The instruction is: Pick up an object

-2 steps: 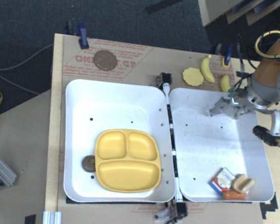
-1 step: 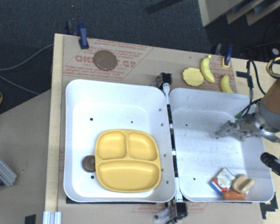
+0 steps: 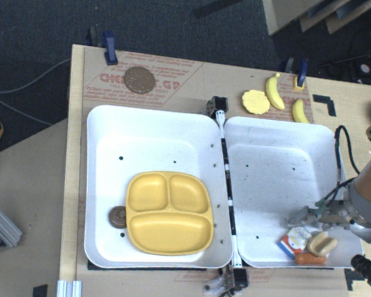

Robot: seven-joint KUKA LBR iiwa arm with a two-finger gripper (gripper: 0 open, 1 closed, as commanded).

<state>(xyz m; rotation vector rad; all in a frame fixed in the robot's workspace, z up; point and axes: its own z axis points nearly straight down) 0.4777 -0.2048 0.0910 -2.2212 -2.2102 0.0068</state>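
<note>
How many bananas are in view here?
2. One banana lies on the bench behind the right bin, beside a yellow disc; the other banana lies just right of it, near the bin's back rim.

Two white bins (image 3: 104,169), one yellow tray (image 3: 169,212), two bananas (image 3: 275,91), two brown discs (image 3: 139,79).

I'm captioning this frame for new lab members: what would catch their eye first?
The big yellow divided plate in the left bin stands out most, with a small brown disc tucked at its left edge. Next comes the arm's gripper, low in the right bin over a small pile of items near the front right corner.
</note>
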